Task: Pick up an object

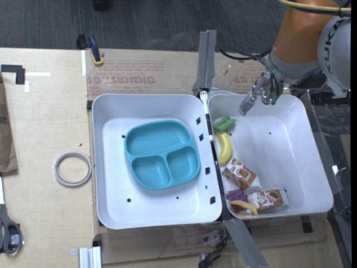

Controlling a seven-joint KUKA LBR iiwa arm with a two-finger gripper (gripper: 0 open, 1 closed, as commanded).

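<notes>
The gripper point(255, 97) hung over the far end of the right bin point(312, 149), close to its far wall and a little left of the bin's middle. Nothing lay between its fingers; whether they stood parted or together could not be made out at this angle, so that is left open.

The things worth picking all lay along the right bin's left wall, nearer the camera than the gripper and to its left. Closest was a green piece point(224, 123), just beside the wall, and touching its near side was a yellow banana point(223, 148), whose long axis ran roughly near to far, parallel to the wall. Further toward the near end sat a small brown-and-white carton point(240, 173), then a purple item point(236, 195) with a second yellow piece point(244, 206) and another small carton point(268, 199) clustered together near the near rim.

So the coming move would likely have called for travel toward the near left, and a descent. The banana's place tight against the wall looked awkward: fingers closing across its short width might have fouled on the bin's side.

The left bin point(106, 166) held a blue divided plate point(162, 153), well apart from the gripper.
</notes>
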